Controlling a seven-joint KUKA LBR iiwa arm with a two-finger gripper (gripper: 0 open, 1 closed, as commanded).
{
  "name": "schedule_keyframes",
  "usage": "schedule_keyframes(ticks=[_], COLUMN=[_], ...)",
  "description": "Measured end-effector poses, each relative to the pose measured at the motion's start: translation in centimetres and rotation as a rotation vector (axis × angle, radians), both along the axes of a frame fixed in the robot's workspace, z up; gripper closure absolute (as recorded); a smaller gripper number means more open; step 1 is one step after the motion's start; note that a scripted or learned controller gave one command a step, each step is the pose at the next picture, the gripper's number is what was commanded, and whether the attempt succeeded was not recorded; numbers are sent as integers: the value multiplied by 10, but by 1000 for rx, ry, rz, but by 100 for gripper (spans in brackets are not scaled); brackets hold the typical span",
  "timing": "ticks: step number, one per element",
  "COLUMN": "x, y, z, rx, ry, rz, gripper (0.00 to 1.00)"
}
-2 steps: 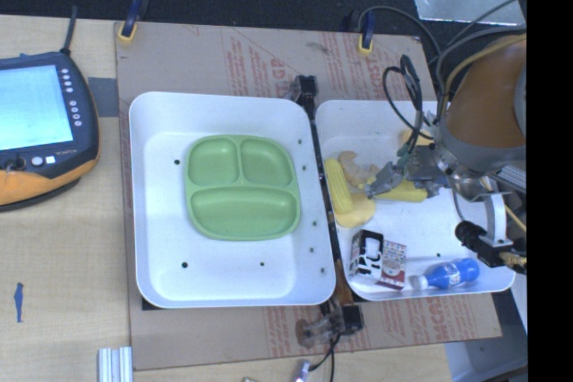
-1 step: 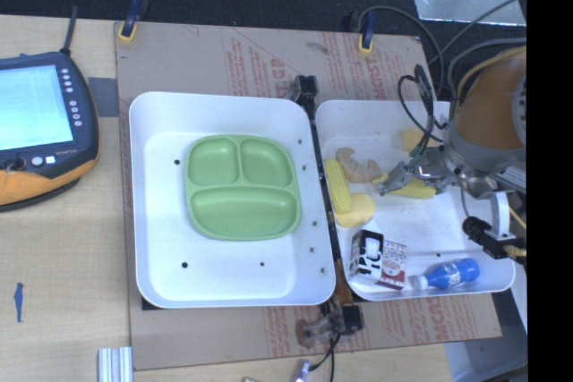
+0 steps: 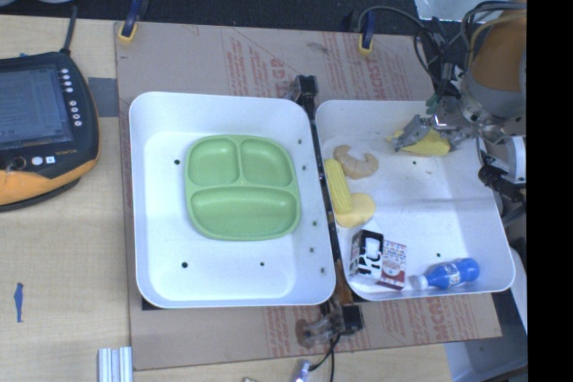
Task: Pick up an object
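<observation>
Yellow object (image 3: pixel 428 144) sits at the gripper (image 3: pixel 421 132) in the right bin (image 3: pixel 466 219).

— What's in the left bin (image 3: pixel 152 192)?
— A green divided plate (image 3: pixel 242 187), lying flat near the middle.
— And the right bin (image 3: pixel 466 201)?
— A corn cob (image 3: pixel 337 184) along its left wall, touching a yellow lump (image 3: pixel 356 210); a tan curled piece (image 3: pixel 356 162) just above. A black, white and red packet (image 3: pixel 379 258) and a blue bottle (image 3: pixel 450 273) lie at the lower edge.
— The gripper (image 3: pixel 428 132)?
— Upper right, low over a yellow piece (image 3: pixel 428 146) in the bin's top corner.
— Anything else?
— A tablet (image 3: pixel 40 125) at far left on the worktop (image 3: pixel 63 282).
</observation>
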State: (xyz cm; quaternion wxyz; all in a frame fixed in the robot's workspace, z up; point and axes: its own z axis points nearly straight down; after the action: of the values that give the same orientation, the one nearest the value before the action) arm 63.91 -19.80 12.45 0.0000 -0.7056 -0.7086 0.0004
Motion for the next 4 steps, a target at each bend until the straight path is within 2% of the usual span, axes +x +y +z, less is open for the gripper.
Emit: schedule_keyframes(ticks=[1, 2, 3, 4], x=[-33, 15, 9, -18], y=[18, 39, 22, 32], z=[10, 10, 5, -18], rx=[-1, 1, 1, -1], ry=[3, 1, 3, 4], rz=[-1, -1, -2, -1], gripper=[0, 0, 0, 0])
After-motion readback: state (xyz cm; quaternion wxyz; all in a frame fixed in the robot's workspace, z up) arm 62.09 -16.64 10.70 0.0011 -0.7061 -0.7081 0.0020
